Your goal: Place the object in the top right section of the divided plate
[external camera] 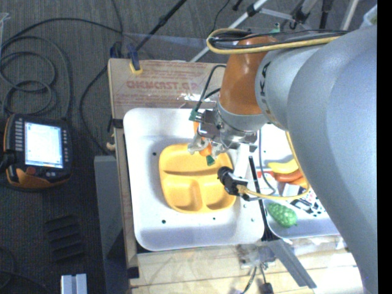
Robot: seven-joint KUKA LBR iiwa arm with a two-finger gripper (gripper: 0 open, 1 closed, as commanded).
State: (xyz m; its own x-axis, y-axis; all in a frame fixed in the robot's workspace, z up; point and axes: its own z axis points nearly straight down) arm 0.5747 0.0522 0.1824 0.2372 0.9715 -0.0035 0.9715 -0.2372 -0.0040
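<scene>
A yellow divided plate [190,185] lies in the left white bin [144,164]. My gripper [207,147] hangs over the plate's far right corner, close above it. A small orange object with a green tip [209,157], like a toy carrot, sits between the fingers, and the gripper is shut on it. The green tip points down toward the plate's top right section. The arm's orange band and grey wrist hide the far right part of the bin and part of the plate's rim.
The right bin [306,228] holds a yellow banana-like piece [280,164], a red-orange sausage-shaped piece [289,177], a green bumpy object [283,214] and a printed card [304,201]. A brown board [159,84] stands behind the bins.
</scene>
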